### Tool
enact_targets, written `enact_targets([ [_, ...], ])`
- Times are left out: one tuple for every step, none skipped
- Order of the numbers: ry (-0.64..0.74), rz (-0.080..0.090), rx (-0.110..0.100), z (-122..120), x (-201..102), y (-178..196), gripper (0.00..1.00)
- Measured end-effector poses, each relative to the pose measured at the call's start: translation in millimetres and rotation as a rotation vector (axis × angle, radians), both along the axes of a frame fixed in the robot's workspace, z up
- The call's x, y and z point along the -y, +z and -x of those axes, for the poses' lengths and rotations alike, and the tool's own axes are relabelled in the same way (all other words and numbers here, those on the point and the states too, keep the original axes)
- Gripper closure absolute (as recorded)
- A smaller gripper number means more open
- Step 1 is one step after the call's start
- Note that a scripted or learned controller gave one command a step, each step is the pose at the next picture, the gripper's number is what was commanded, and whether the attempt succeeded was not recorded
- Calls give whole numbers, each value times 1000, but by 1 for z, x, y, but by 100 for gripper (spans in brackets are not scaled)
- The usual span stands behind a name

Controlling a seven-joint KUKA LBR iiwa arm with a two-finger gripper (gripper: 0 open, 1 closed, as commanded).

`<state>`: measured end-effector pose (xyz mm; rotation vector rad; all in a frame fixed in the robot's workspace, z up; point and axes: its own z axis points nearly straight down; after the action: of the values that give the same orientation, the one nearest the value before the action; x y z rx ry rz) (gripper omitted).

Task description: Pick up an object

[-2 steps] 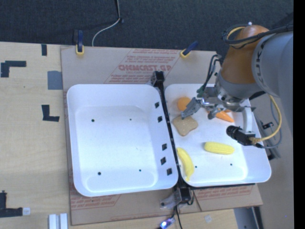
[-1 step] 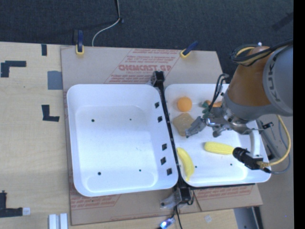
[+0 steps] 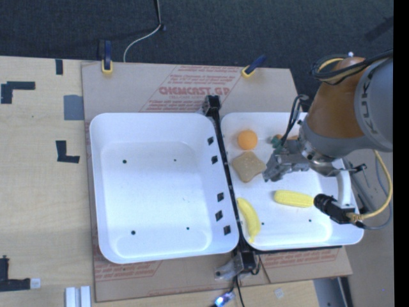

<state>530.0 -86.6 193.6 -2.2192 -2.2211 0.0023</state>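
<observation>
In the right bin [image 3: 332, 234] lie an orange ball [image 3: 247, 139], a tan sponge-like block [image 3: 248, 166], a yellow banana [image 3: 249, 218] near the front left corner and a yellow corn cob [image 3: 294, 199]. My gripper [image 3: 277, 169] hangs low over the middle of this bin, just right of the tan block and above the corn cob. Nothing shows between its fingers. A small green thing [image 3: 276, 139] peeks out behind the gripper.
The left bin [image 3: 105, 171] is beside the right one, split from it by a black divider [image 3: 220, 178]. Both bins rest on a cardboard sheet [image 3: 185, 88] held by clamps at the back. A cable loops off the arm at the right.
</observation>
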Motion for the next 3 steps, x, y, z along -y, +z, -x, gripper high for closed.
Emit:
enact_targets([
  [1,0,-1,0,0,9,100],
  [1,0,-2,0,-1,19,100],
  [2,0,-2,-1,-1,28,100],
])
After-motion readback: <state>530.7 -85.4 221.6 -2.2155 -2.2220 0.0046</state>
